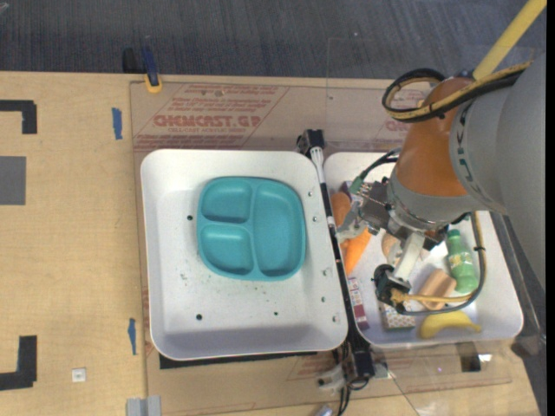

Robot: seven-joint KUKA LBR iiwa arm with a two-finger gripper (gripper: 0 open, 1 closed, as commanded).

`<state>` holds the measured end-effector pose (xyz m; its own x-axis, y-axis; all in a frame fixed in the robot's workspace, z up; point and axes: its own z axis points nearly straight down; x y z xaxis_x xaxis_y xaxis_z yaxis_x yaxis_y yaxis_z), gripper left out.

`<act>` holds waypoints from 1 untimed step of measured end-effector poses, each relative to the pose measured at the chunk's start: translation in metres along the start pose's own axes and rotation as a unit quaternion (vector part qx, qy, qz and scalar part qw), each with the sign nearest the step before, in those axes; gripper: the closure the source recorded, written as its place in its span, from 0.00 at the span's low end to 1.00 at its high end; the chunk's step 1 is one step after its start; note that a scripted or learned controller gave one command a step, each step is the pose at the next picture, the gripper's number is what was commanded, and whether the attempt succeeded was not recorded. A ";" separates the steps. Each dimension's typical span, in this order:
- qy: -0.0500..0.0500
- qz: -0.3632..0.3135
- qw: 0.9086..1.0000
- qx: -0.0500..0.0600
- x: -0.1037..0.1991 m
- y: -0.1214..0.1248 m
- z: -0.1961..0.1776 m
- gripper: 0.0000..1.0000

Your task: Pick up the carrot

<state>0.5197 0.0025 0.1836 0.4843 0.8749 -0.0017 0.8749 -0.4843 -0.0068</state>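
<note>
Arm (512, 137): broad rounded grey casing, smooth, matte. Orange band (423, 159): glossy, wraps segment above wrist; darker grey ring beneath it. Black cable (388, 96): thin, looped over band, yellow strand alongside. Yellow hose (520, 20): straight, stiff. Claw (362, 208): dark metal, small silver fittings.

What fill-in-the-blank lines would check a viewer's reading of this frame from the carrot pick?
1. The teal plastic divided plate has ___ compartments.
2. That plate lies in the ___ of the two shallow white bins.
3. The orange carrot lies in the right white bin, close to its ___ wall.
4. The grey arm with the orange band hangs over the ___ bin.

Missing words: three; left; left; right.
</note>
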 end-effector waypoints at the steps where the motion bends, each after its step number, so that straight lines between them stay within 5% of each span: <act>1: 0.000 0.000 1.000 0.000 0.000 0.000 0.000 0.00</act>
<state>0.5197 0.0025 0.1836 0.4843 0.8749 -0.0017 0.8749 -0.4843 -0.0068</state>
